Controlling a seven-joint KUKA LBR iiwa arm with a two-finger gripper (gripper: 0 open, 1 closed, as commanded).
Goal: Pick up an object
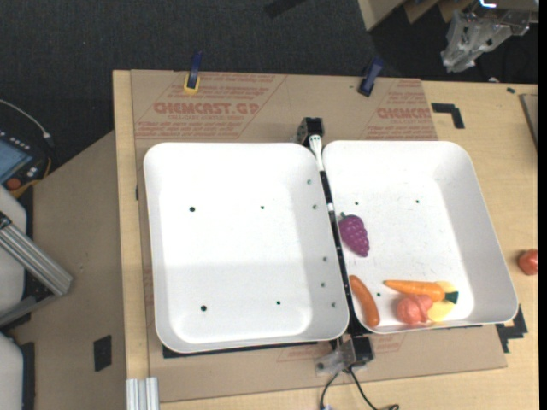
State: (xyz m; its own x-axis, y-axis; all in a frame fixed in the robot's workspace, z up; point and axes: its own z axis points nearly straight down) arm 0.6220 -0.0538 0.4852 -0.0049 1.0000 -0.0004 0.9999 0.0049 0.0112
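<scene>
I judge this as pre-reach: my tool sits far beyond the right bin; its state I cannot tell. Next, I must descend onto the purple grapes by that bin's left wall.

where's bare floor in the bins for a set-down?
Left bin: its whole floor is bare. Right bin: the back half, and the right side behind the carrot, are bare. Crowded: the near edge, where the sausage, carrot, pink fruit and yellow piece cluster; the purple grapes hug the divider wall.
</scene>
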